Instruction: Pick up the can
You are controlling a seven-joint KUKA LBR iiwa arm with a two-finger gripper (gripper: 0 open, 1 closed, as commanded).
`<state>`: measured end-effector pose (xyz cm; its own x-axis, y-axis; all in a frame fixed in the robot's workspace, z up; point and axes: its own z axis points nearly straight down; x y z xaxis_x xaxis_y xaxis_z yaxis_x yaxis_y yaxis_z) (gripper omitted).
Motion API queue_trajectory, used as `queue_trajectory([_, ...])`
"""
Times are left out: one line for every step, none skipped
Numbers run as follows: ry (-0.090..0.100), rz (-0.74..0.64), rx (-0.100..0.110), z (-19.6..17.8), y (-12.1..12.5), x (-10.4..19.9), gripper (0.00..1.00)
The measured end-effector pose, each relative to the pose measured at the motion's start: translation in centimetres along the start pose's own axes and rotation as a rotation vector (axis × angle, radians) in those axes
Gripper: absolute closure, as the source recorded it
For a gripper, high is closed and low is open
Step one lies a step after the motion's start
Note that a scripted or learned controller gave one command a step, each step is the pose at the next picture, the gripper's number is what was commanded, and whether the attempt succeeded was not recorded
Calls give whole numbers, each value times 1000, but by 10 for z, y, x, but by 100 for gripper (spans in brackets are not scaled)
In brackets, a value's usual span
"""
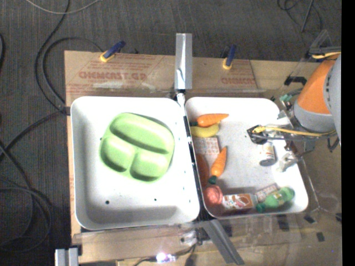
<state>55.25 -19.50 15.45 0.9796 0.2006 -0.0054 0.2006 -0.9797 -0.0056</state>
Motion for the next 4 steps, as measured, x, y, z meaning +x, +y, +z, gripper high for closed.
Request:
queue_trajectory([1, 0, -3, 63, 21, 25, 0])
queue_trajectory([3, -2, 1, 53, 20, 26, 100])
queue_trajectory([2, -197, 0, -22, 19, 3, 100])
queue_trajectory([0, -1, -6, -65, 40, 56, 100])
